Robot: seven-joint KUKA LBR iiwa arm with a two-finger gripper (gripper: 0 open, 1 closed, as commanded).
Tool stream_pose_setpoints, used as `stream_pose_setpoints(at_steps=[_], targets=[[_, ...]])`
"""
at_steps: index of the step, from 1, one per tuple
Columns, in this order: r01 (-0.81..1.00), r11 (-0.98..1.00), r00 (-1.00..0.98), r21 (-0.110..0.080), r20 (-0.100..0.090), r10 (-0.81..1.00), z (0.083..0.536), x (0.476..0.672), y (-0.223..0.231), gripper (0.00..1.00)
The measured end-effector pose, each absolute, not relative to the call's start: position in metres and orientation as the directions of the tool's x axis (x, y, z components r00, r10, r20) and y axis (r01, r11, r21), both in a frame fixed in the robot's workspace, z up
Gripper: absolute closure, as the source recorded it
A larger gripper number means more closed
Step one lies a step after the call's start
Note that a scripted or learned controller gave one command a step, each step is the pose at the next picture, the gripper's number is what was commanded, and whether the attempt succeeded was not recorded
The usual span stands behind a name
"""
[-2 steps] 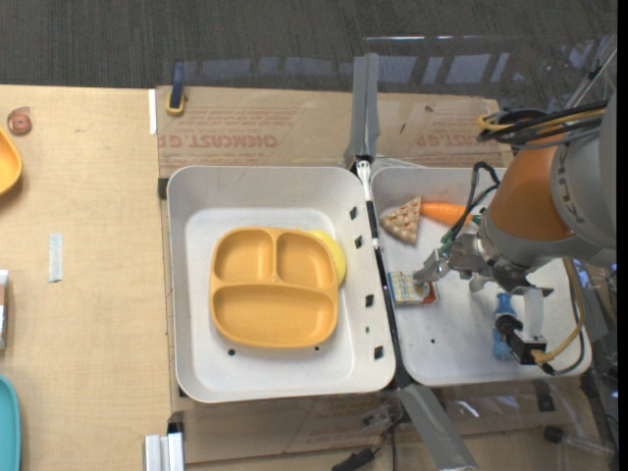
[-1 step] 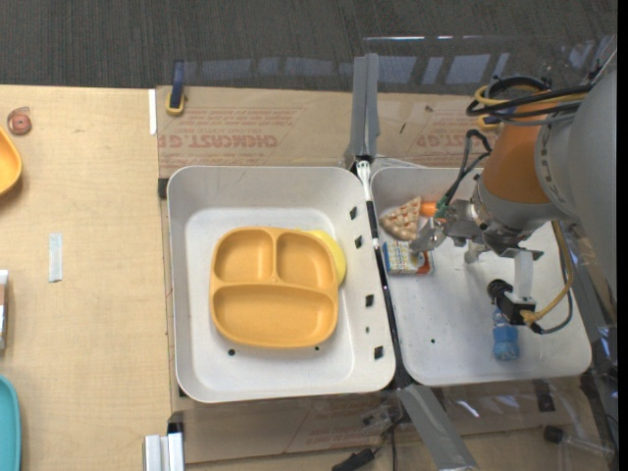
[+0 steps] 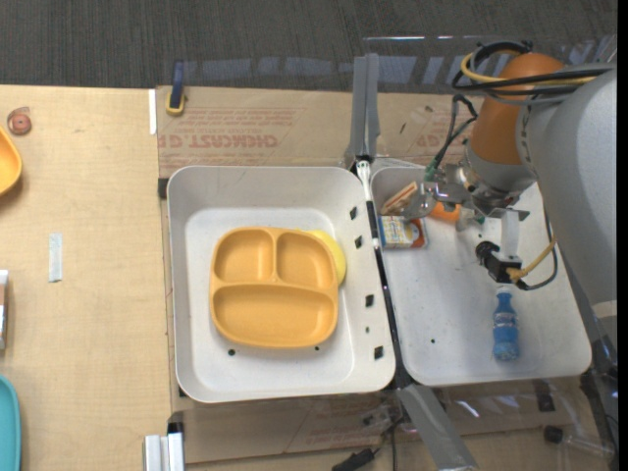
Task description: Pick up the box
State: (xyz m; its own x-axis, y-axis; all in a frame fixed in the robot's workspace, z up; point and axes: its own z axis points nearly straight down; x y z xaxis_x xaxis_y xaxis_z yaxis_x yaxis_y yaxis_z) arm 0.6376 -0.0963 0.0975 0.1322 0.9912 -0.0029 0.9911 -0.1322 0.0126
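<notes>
Cardboard lines the bench under two white bins, and from my remote seat I see the box (image 3: 399, 232) at ten o'clock in the right bin (image 3: 446, 346), the gripper (image 3: 435, 196) just beside it at its two o'clock, grip state impossible to tell, a blue bottle (image 3: 504, 328) at five o'clock.

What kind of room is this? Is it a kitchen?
Probably a robot test lab, not a kitchen: a grey arm with an orange band reaches over two shallow white bins on a cardboard-lined bench, above grey carpet.
</notes>
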Motion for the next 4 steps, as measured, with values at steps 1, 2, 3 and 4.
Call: stream_pose_setpoints(at_steps=[1, 2, 3, 4], targets=[[0.995, 0.096, -0.096, -0.003, -0.002, 0.995, 0.19, 0.632, -0.02, 0.0], [1.0, 0.011, -0.011, -0.005, -0.001, 1.0, 0.189, 0.599, -0.059, 0.0], [0.996, 0.084, -0.084, -0.003, -0.002, 0.996, 0.189, 0.642, -0.031, 0.0], [0.994, 0.107, -0.107, 0.001, -0.002, 0.994, 0.102, 0.628, -0.098, 0.0]])
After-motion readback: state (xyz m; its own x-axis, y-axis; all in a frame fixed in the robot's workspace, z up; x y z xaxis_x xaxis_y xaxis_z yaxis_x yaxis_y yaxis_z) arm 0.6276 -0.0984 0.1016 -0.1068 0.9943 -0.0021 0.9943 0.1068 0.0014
